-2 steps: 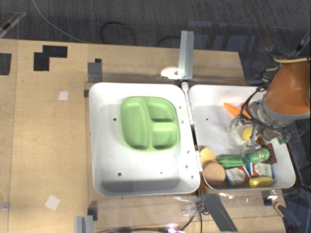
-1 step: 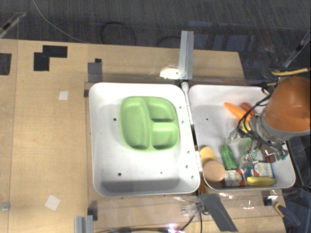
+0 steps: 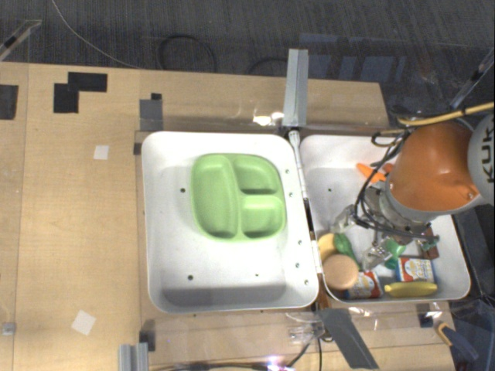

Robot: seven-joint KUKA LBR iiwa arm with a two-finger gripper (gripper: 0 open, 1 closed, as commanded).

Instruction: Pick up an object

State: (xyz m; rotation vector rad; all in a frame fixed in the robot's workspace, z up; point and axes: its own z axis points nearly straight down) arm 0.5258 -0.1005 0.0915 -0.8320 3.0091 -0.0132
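From my remote feed I saw the arm (image 3: 441, 168) reaching in from the right, its orange band over the right bin (image 3: 332, 168), and the gripper (image 3: 380, 252) lowered into the clutter at that bin's near end. Wrist and cables covered its tip, so I could not tell whether it was parted, closed, or holding anything. Nearest below it lay the banana (image 3: 410, 288), flat against the bin's near wall, its long axis running roughly left to right, parallel to that wall. Just above the banana sat a small white and red carton (image 3: 416, 269), and beside the gripper a green item (image 3: 343, 246) I could not identify. Toward the bin's left corner I saw a round tan bun (image 3: 340, 270) with a yellowish piece (image 3: 327, 245) just behind it, and a red and white packet (image 3: 365, 286) lay between bun and banana. An orange object (image 3: 370, 172) showed farther back, partly behind the arm. In the left bin (image 3: 166, 230) a green divided tray (image 3: 236, 195) sat alone, well apart from the gripper
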